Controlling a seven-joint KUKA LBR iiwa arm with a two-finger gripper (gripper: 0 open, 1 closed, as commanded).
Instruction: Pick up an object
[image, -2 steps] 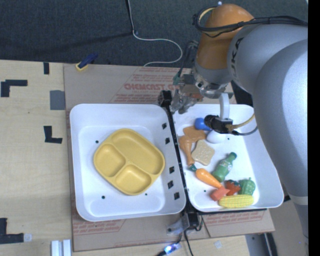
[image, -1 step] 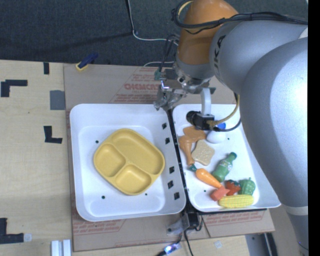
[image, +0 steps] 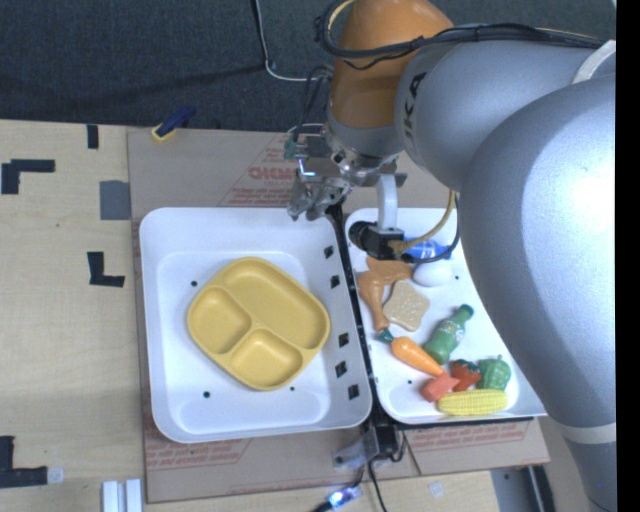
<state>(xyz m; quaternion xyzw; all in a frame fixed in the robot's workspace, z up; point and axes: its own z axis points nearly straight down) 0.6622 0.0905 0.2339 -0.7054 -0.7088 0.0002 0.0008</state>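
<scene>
My gripper (image: 318, 203) hangs over the back rim where the two bins meet, with nothing visibly in it. The right bin (image: 520, 405) holds several toy foods: a tan drumstick (image: 374, 287), a bread slice (image: 408, 306), a white egg (image: 435, 272), a blue item (image: 426, 250) partly hidden behind the robot, a green bottle (image: 448, 334), a carrot (image: 414, 355), a red pepper (image: 456, 379), a green pepper (image: 494, 373) and a corn cob (image: 472, 402). A yellow divided plate (image: 258, 322) lies in the left bin (image: 160, 300).
The big grey arm covers the right side of the view and the right bin's far edge. The bins rest on a cardboard sheet (image: 210, 170). A yellow and blue object (image: 173, 122) lies on the bench behind the cardboard.
</scene>
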